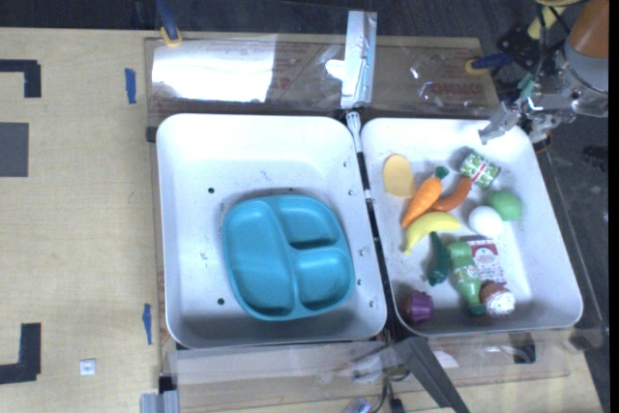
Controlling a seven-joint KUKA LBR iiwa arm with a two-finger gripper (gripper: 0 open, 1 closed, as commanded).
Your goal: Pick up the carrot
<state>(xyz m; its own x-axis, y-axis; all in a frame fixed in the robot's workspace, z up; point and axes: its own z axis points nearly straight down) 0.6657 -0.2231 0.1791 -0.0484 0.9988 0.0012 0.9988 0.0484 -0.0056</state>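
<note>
The carrot (420,199) is orange with a green top and lies tilted in the right bin (561,290), left of centre. A second orange piece (454,194) rests against its right side. Just below the carrot is a banana (431,227). My gripper (514,128) hovers over the bin's back right corner, well up and to the right of the carrot. It is open, with nothing between its fingers.
Also in the right bin are a yellow-orange piece (397,174), a green-white can (480,168), a green ball (504,205), a white egg (486,222), a red-white carton (481,256), green bottles (444,258) and a purple item (418,306). A blue divided plate (288,253) lies in the left bin (193,160).
</note>
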